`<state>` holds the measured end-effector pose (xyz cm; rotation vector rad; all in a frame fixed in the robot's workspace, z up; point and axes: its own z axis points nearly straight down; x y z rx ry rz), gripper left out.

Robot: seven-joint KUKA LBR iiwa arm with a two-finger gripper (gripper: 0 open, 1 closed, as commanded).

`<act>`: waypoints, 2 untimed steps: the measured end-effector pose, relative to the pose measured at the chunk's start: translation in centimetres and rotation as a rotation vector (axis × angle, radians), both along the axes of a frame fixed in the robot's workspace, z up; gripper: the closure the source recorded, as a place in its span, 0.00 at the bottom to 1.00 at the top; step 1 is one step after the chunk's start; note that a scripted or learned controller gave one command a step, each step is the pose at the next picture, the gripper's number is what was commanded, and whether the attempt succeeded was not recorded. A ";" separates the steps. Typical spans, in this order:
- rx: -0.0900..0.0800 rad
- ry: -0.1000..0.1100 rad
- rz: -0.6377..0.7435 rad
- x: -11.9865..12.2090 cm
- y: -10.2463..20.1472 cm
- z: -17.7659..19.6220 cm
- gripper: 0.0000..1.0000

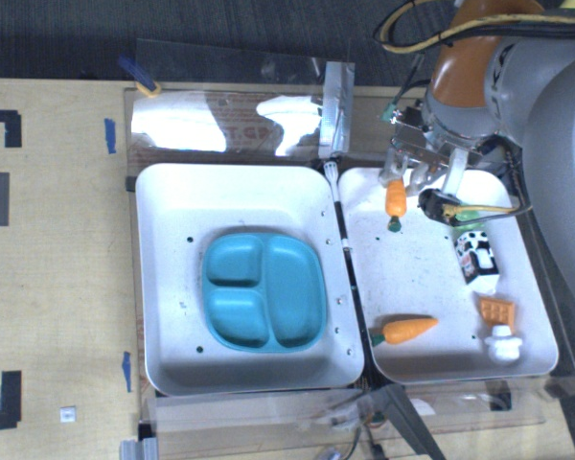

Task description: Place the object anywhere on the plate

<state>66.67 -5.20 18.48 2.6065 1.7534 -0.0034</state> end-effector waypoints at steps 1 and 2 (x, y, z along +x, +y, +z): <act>0.005 0.002 -0.022 -3.3 12.3 0.0 1.00; 0.003 -0.001 -0.074 -2.0 22.0 -5.9 1.00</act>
